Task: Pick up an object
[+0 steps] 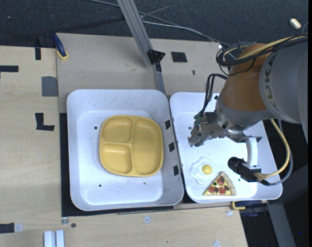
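The tool (196, 138), its state unclear, hangs in the right bin (183, 107) above the fried egg (202, 170).

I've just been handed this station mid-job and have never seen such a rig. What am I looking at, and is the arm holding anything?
One camera looks down at a slant on a bench with two shallow white bins. The grey and orange robot arm reaches in from the right; its gripper hangs over the right bin. Whether it holds anything cannot be told from here. In that bin lie a toy fried egg and a toy pizza slice, both apart from the gripper. The left bin holds a yellow divided plate.
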`<state>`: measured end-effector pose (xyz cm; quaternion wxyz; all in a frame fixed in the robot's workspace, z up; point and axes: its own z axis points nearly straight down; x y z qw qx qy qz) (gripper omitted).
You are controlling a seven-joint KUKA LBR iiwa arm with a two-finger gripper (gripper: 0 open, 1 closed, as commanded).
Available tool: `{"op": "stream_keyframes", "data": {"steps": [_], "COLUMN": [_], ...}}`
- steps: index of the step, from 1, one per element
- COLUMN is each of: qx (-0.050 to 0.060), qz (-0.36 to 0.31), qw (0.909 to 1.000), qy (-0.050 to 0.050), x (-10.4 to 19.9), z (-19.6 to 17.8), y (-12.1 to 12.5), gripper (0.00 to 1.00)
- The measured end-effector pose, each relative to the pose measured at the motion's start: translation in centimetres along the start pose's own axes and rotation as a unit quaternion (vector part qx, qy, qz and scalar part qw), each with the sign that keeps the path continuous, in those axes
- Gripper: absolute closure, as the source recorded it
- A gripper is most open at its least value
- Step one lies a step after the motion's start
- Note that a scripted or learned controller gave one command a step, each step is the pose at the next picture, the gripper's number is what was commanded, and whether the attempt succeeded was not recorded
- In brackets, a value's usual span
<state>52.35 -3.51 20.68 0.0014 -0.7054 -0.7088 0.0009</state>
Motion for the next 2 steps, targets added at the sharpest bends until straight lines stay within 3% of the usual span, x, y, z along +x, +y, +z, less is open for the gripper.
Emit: {"op": "stream_keyframes", "data": {"steps": [1, 2], "qx": [-0.001, 0.001], "qz": [-0.001, -0.001], "qw": [1.0000, 1.0000], "qy": [0.000, 0.000], "x": [5.5, 10.6], "z": [-1.1, -0.5], "y": [0.3, -1.3], "gripper": [1.00, 1.00]}}
